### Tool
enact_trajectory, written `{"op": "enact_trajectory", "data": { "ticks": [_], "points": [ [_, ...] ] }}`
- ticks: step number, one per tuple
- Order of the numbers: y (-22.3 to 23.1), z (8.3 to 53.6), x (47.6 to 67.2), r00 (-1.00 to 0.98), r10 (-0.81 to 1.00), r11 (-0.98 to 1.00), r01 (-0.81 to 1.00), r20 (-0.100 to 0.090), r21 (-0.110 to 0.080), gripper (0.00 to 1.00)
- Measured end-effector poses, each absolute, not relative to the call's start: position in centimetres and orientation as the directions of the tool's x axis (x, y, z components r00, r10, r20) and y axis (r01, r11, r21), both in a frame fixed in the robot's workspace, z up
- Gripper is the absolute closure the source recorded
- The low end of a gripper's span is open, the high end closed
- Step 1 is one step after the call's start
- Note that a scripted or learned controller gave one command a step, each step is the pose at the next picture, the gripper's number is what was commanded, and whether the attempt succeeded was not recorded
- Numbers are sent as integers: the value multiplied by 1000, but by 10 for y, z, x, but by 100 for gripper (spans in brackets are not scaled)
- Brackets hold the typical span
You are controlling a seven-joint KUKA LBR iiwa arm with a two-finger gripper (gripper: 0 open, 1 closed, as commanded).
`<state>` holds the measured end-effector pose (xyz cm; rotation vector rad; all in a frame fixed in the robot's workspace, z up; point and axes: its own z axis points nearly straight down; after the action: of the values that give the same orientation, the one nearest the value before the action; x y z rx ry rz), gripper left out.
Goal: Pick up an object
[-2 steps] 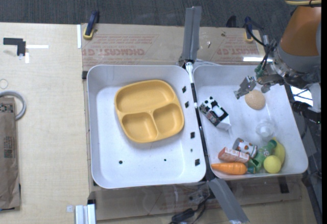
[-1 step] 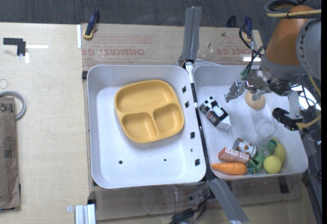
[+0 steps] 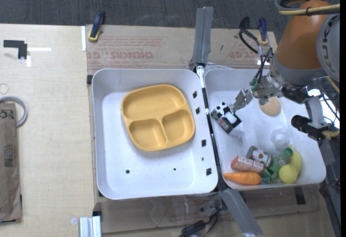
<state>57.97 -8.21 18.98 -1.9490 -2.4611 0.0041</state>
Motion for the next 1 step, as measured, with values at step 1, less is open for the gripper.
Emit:
{"op": "enact_trajectory", "data": {
  "ticks": [1],
  "points": [
    [-48, 189, 561, -137, 991, 137, 991, 0, -5, 0]
  ]
}}
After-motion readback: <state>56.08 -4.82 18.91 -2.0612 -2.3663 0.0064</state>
